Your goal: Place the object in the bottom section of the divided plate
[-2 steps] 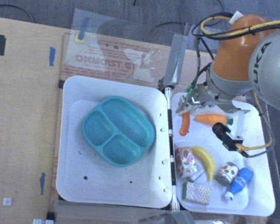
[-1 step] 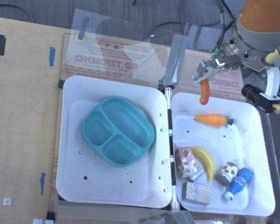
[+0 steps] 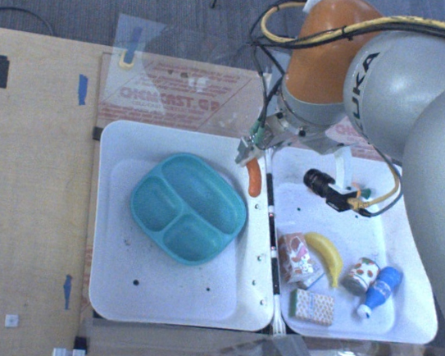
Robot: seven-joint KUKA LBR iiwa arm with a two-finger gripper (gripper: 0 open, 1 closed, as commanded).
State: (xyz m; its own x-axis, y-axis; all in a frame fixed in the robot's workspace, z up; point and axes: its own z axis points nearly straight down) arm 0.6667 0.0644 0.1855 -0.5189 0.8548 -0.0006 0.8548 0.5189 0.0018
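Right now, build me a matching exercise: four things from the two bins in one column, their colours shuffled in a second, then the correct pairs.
Things:
1. divided plastic plate in the left bin
2. curved banana
3. small sausage-shaped object below the gripper
4. small bottle with white cap

Colours:
A. orange
B. blue
C. teal
D. yellow

Pairs: 1-C, 2-D, 3-A, 4-B

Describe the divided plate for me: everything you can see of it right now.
The divided plate is teal, looks like smooth plastic, and has a rounded-rectangle outline with a raised rim. Ridges split it into three compartments: one large, two smaller. It lies flat, turned at an angle, in the left white bin, resting on the bin's floor. Its compartments look bare. The gripper hangs past its upper right corner with a small orange object below it, apart from the plate.
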